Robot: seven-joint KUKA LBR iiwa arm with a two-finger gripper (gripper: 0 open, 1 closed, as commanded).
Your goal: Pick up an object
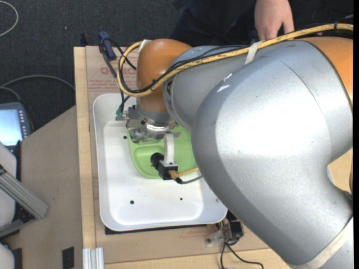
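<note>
- White bin [112, 200], left: its floor lay bare toward the near wall; a cardboard-coloured bench top showed around it.
- Green object [142, 160], the pale thing I was after, lay near the middle of that bin, its far part covered by my wrist.
- My gripper [148, 133] stood low over the object's far edge, seemingly touching it; whether my grip was released or clenched, I could not tell.
- My arm [269, 150] reached in from the right; the risk, as I judged it: a hold taken so near the edge could slip on lifting; a downward push could skid the object across the bin.
</note>
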